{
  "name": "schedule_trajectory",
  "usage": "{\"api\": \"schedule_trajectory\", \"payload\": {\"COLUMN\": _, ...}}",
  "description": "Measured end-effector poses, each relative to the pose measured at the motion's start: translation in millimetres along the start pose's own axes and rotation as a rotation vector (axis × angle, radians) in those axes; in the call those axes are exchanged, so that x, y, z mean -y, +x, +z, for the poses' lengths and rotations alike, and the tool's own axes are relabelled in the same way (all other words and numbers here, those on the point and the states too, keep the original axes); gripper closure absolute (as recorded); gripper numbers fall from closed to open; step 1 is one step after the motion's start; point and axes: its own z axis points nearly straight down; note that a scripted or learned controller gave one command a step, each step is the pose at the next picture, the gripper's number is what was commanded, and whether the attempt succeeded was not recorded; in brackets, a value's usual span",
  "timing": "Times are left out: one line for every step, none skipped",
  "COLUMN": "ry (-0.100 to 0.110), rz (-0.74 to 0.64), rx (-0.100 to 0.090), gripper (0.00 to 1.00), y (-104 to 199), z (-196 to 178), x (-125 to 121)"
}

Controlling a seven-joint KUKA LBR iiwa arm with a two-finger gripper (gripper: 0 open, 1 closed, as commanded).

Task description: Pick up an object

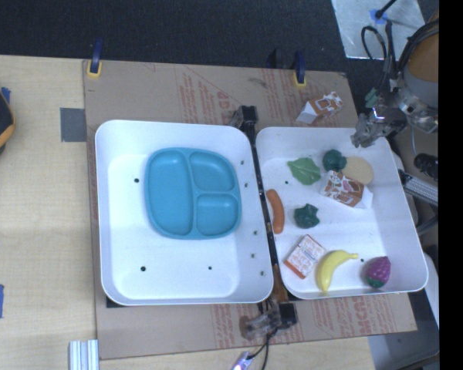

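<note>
Cardboard-covered bench (pixel 177 91) bearing two bins; gripper (pixel 364 135), finger state indiscernible, over right bin's (pixel 401 230) far corner, dark green toy (pixel 333 159) just below-left.

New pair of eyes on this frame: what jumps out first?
The blue divided plate dominates, lying alone in the left bin. Next, the right bin with its scatter of toy food: a yellow banana and purple berry near the front edge, a sausage along the left wall, green pieces further back. The gripper hangs over that bin's far right corner.
</note>
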Motion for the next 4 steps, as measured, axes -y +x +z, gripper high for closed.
{"api": "schedule_trajectory", "payload": {"ry": 0.001, "rz": 0.0, "rx": 0.001, "gripper": 0.0, "y": -22, "z": 52, "x": 1}}
{"api": "schedule_trajectory", "payload": {"ry": 0.001, "rz": 0.0, "rx": 0.0, "gripper": 0.0, "y": -18, "z": 86, "x": 116}}
{"api": "schedule_trajectory", "payload": {"ry": -0.006, "rz": -0.001, "rx": 0.0, "gripper": 0.0, "y": 13, "z": -6, "x": 40}}
{"api": "schedule_trajectory", "payload": {"ry": 0.0, "rz": 0.0, "rx": 0.001, "gripper": 0.0, "y": -23, "z": 84, "x": 0}}
